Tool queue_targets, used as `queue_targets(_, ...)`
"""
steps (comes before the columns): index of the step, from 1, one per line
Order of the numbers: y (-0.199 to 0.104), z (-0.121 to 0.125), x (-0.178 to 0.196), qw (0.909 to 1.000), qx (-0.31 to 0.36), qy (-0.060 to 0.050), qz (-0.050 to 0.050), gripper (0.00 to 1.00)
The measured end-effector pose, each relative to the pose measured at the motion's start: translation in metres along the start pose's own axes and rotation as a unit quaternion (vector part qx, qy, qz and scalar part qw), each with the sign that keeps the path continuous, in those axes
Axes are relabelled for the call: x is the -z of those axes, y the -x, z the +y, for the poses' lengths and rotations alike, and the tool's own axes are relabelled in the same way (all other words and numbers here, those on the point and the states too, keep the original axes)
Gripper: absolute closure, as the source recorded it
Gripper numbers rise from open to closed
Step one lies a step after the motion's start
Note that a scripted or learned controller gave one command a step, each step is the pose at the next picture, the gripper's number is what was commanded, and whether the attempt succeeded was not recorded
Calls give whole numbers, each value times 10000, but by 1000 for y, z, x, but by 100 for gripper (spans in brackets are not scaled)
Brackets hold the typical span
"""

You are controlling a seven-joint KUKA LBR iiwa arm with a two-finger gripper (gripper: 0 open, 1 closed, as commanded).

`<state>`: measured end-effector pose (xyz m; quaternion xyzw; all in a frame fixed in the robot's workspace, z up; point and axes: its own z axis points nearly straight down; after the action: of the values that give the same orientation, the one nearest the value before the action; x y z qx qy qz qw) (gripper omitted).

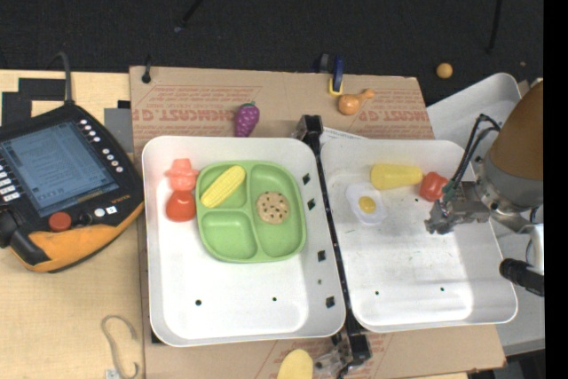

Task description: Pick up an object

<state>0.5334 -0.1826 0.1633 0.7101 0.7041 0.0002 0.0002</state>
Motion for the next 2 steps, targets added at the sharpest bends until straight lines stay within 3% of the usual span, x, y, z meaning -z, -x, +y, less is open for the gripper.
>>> queue_targets(1,12,-3,53,10000,-3,9,-6,100)
queue_targets(2,14,-3,65,10000,-2,-3,2,100)
